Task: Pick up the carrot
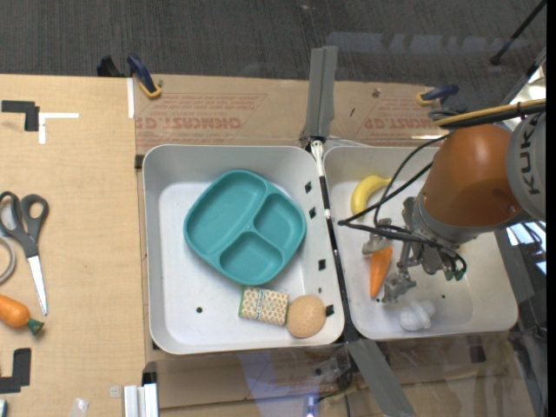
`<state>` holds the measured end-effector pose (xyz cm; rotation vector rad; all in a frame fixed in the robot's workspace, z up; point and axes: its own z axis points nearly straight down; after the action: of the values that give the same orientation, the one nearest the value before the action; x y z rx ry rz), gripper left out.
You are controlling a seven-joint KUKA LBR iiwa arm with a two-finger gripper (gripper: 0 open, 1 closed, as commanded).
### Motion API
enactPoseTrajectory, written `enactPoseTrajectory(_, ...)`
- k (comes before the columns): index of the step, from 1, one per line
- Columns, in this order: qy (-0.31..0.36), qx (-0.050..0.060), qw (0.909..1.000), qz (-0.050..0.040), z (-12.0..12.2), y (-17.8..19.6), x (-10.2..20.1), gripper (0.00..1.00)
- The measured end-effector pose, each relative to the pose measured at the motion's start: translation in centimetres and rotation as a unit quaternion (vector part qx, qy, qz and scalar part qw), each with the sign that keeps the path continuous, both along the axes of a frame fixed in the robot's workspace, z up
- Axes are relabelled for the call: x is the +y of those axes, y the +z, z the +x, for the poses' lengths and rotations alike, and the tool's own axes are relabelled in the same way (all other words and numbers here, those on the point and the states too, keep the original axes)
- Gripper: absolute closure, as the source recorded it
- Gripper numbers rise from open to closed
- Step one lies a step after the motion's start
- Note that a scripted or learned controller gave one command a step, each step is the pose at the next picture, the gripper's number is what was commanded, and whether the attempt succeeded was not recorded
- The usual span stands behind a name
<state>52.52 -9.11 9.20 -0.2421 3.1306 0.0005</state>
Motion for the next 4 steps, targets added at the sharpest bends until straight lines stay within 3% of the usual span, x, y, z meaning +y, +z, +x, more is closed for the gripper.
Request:
enactPoseTrajectory(1,0.0,-0.001,1.0,0.0001,0.1,0.9,0.0,1.0)
enactPoseTrajectory(2,0.0,-0.001,1.0,0.0001,0.1,0.9,0.1,0.0)
enactPoseTrajectory(3,0.103,-0.001,0.9947,-0.0003,2.2,0.2,-0.3,0.0)
enactPoseTrajectory(4,0.101,-0.004,0.9949,-0.0002,2.3,1.2,-0.3,1.0)
